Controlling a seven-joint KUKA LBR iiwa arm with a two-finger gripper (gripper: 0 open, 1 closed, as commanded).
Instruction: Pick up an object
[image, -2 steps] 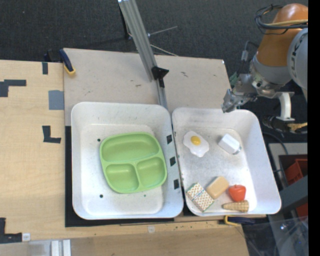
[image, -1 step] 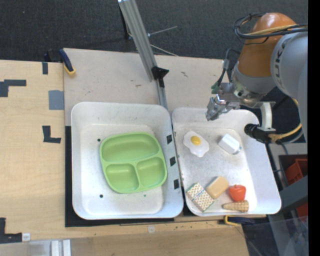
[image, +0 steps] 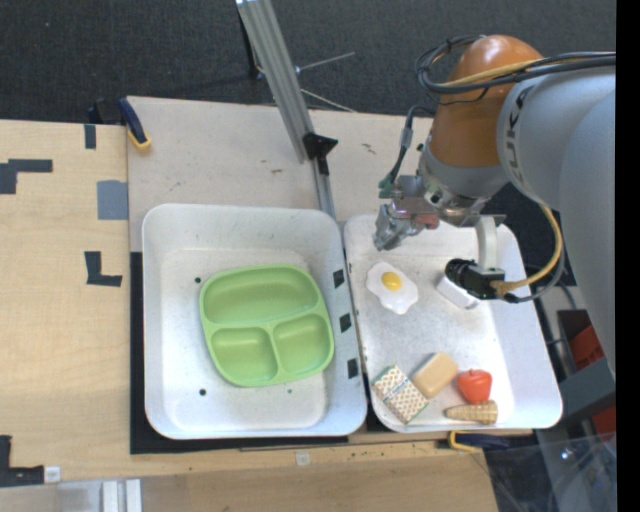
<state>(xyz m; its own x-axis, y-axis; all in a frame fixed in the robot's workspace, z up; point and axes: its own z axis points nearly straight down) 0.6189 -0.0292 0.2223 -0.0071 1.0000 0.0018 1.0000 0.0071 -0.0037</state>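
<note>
Your pale wooden counter (image: 230, 165) carries two shallow white bins side by side. The left bin (image: 165, 300) holds a green divided plate (image: 266, 324). In the right bin (image: 520, 380) you have a toy fried egg (image: 391, 286) near the middle, with a checkered cracker (image: 400, 393), a tan bread piece (image: 435, 374), a red pepper (image: 475, 384) and an ice cream cone (image: 472, 412) grouped along the near edge. The hand (image: 390, 232) hangs over the bin's far left corner, just above the egg; you cannot tell whether it is clenched or released.
</note>
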